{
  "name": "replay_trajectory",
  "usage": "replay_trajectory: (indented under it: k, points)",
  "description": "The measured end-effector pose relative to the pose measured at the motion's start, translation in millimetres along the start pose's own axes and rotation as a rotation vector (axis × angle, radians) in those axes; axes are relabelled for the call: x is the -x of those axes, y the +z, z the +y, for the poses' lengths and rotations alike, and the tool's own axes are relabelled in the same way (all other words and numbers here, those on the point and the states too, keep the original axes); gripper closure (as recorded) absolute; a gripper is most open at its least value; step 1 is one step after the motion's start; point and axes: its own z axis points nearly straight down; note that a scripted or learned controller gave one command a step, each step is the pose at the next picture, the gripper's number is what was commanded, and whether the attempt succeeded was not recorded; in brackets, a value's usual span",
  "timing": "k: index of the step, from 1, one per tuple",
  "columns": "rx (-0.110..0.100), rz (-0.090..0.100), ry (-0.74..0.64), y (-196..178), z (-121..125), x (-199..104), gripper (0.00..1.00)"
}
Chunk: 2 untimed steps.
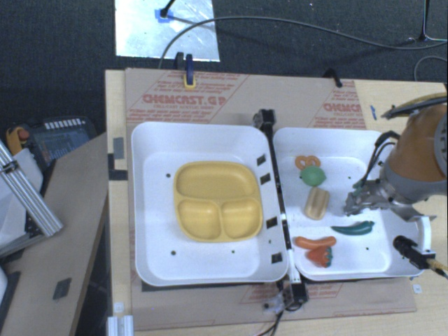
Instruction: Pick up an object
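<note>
Dark carpet surrounds a tabletop [231,93] lined with printed cardboard, where two shallow white bins sit side by side. In the left bin [150,187] lies a yellow three-part plate [215,201], smooth moulded plastic. In the right bin [374,257] lie small toy foods: a pretzel [307,162], a round green vegetable [313,176], a tan bread stick [316,203], a curved green pepper [353,227], an orange sausage [315,242] and a red piece [320,256]. The gripper [357,203] hangs just above the pepper's upper end; whether its fingers are open or closed I cannot tell. A good grasp likely needs them squared across the slim, slippery pepper at mid-length.
</note>
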Motion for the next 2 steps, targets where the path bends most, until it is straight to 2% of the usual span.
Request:
replay_trajectory:
  k: [2]
  points:
    - [0.005,-0.002,-0.004,-124,-3,4,1.0]
